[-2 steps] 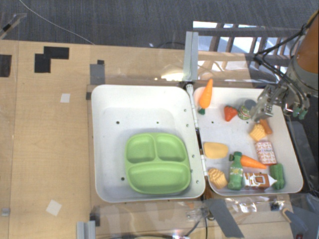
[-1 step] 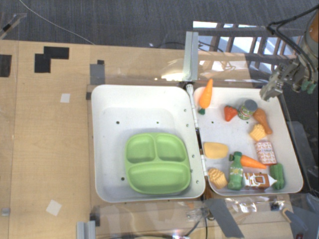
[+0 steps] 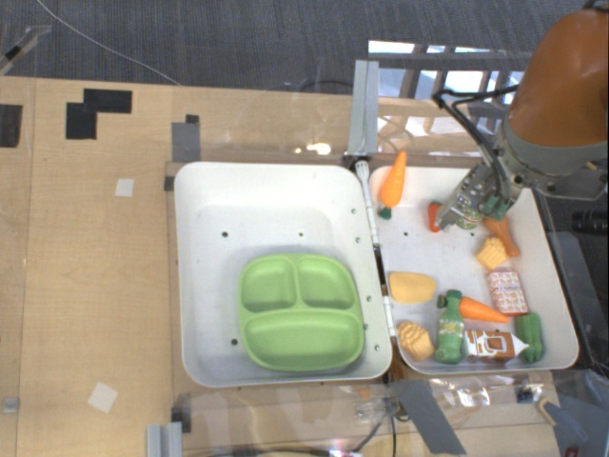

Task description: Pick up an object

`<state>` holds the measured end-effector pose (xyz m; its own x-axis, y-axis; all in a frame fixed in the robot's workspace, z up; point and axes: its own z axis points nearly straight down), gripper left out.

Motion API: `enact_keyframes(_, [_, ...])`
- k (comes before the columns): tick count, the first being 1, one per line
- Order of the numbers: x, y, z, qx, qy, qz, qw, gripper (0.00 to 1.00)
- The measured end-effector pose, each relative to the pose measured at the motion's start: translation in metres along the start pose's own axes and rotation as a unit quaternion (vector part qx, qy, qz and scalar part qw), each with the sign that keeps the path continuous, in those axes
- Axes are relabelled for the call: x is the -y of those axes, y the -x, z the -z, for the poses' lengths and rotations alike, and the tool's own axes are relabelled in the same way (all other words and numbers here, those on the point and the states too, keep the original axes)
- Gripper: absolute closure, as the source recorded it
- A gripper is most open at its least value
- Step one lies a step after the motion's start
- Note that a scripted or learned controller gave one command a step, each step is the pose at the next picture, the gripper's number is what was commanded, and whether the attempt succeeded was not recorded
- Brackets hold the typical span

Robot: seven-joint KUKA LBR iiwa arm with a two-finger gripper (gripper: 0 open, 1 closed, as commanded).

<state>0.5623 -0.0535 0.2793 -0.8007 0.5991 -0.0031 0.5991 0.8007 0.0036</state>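
Note:
My gripper point(image 3: 466, 209) hangs low over the back of the right bin point(image 3: 561, 350), below the grey wrist and orange band. A small red item point(image 3: 434, 218) lies just left of it, partly hidden by the gripper. An orange carrot point(image 3: 392, 181) rests against the divider at the bin's back left. An orange-brown stick point(image 3: 504, 237) and a yellow waffle piece point(image 3: 491, 252) lie just right of and below the gripper. I see nothing clearly held.
Toward the front of the right bin lie a pale yellow slab point(image 3: 411, 287), a small carrot point(image 3: 473, 307), a green bottle point(image 3: 450, 337), a brown carton point(image 3: 491, 347), a pink packet point(image 3: 506, 291), a green vegetable point(image 3: 530, 336) and a bread piece point(image 3: 414, 339). The left bin point(image 3: 205, 198) holds a green divided plate point(image 3: 301, 312).

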Motion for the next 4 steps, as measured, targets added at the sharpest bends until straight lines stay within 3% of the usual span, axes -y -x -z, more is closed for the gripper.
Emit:
enact_keyframes(1, [-0.013, -0.064, -0.033, -0.001, 0.000, -0.037, 0.9993, 1.00])
enact_keyframes(2, [-0.034, -0.007, 0.049, 0.002, 0.001, -0.178, 0.9841, 1.00])
enact_keyframes(3, [-0.133, 0.010, 0.097, 0.001, 0.002, -0.250, 0.9682, 1.00])
enact_keyframes(4, [-0.127, -0.026, -0.037, -0.002, -0.005, -0.325, 0.9456, 1.00])
